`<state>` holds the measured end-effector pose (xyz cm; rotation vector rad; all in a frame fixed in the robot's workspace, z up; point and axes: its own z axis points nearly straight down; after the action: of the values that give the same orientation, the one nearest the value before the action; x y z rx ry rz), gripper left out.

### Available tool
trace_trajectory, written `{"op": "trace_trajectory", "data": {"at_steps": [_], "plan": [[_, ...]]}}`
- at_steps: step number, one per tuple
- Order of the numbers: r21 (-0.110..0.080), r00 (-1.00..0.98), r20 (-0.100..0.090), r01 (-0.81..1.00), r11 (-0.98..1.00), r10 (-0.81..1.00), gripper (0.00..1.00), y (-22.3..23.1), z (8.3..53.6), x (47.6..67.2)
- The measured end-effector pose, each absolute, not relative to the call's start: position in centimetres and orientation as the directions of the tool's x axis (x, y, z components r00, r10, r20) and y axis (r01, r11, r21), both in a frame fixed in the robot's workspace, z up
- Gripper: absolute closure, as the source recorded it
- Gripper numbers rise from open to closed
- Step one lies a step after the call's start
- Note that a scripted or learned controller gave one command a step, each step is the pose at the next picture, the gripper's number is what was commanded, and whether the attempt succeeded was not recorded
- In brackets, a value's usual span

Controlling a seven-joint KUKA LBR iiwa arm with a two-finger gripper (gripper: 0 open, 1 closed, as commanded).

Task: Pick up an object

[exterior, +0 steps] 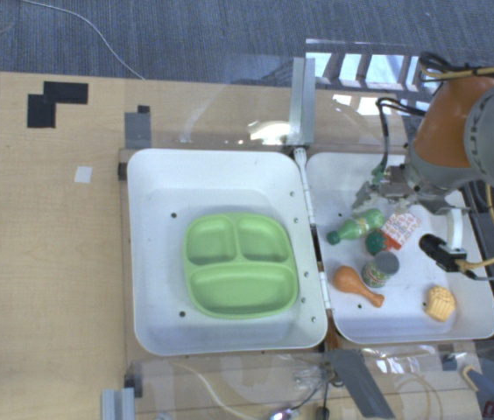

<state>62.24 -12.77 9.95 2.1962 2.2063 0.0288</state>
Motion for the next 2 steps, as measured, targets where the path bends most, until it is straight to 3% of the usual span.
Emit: {"op": "trace_trajectory", "data": {"at_steps": [1, 2], "plan": [[0.034, -0.006, -0.007, 0.999, 0.006, 1.0, 0.0, -14.8, 9.9, 60.3], [0.017, -0.006, -0.001, 1.0, 0.006, 1.0, 0.0, -12.7, 9.1, 60.7]]}}
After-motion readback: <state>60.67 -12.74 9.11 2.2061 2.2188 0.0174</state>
